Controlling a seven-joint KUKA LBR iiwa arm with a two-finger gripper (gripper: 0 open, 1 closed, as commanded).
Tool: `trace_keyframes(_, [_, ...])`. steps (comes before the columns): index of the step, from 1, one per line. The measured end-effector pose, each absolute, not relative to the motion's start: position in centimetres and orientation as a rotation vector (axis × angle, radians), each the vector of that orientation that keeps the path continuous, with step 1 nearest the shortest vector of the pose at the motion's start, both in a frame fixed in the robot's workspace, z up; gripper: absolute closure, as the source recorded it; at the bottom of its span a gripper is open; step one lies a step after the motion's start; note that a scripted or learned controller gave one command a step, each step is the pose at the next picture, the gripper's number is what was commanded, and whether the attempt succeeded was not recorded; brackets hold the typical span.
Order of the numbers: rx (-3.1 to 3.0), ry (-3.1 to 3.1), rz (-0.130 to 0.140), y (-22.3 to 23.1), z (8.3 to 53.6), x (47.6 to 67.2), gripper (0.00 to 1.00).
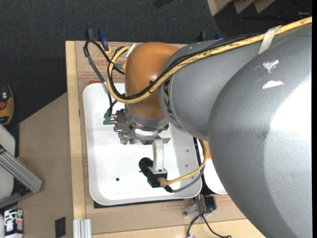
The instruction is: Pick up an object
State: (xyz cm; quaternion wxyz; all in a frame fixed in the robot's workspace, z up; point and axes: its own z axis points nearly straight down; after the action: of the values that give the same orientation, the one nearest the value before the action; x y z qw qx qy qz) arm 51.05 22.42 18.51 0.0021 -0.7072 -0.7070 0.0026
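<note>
At the far left edge, an orange-and-black object [5, 105] lies on the floor, with metal rails [20, 175] below it. Left of centre sits a white bin [99, 148], a small dark speck [117, 179] on its floor, perhaps a hole. The arm [237, 108] covers the middle and right, hiding the gripper [136, 133]; whether the claw is wide or narrow cannot be told. A second bin's rim [213, 180] peeks out beneath the arm. No object to pick is identifiable.

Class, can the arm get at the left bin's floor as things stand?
Probably yes: the gripper hangs right above the left bin, and bare white floor lies open around it.
</note>
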Motion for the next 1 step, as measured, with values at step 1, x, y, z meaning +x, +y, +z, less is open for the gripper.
trace_keyframes(1, [-2.225, -2.227, -0.03, 19.79, 39.07, 49.03, 1.0])
